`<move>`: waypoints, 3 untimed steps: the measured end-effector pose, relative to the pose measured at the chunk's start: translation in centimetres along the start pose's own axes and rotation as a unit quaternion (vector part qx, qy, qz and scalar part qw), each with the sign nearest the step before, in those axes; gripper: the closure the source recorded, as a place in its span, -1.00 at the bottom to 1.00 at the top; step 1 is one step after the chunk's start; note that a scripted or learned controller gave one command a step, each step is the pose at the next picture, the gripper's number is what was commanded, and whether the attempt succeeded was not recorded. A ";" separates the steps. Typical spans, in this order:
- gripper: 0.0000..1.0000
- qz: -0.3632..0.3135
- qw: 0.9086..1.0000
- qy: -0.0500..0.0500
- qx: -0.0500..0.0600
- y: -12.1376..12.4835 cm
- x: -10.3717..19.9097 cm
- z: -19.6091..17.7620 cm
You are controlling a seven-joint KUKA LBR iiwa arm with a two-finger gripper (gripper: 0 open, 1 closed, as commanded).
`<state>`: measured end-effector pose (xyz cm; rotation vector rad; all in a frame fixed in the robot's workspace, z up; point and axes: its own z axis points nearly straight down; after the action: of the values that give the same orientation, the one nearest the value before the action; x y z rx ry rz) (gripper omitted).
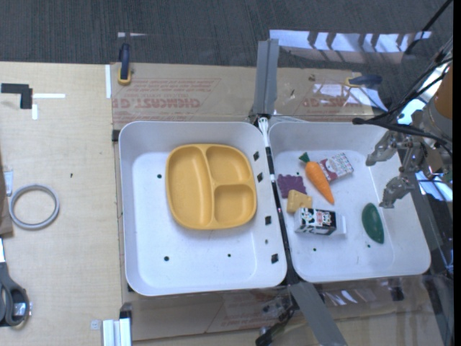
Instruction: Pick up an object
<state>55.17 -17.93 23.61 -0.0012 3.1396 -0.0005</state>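
White plastic forms both bins on the bench; the right bin point(403, 262) holds all the small things. Take the toy carrot point(318, 179) in it as the landmark. Just right of the carrot's top lies a small red and white packet point(336, 167). Left of the carrot sits a purple block point(290, 184), and just below that a tan piece point(298, 201). Below the carrot lies a black and white carton point(317, 221) on its side. A dark green oval piece point(373, 223) lies well to the right of the carrot and lower. The gripper point(390, 175) hangs to the right of the carrot, above the green piece, with its two fingers spread apart and nothing between them. The left bin point(144, 265) holds a yellow divided plate point(211, 186), well left of the carrot.
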 end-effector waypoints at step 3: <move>1.00 0.298 0.954 -0.003 0.001 6.2 -8.4 13.4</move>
<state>63.60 -11.71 10.26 0.9341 2.9918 -0.0035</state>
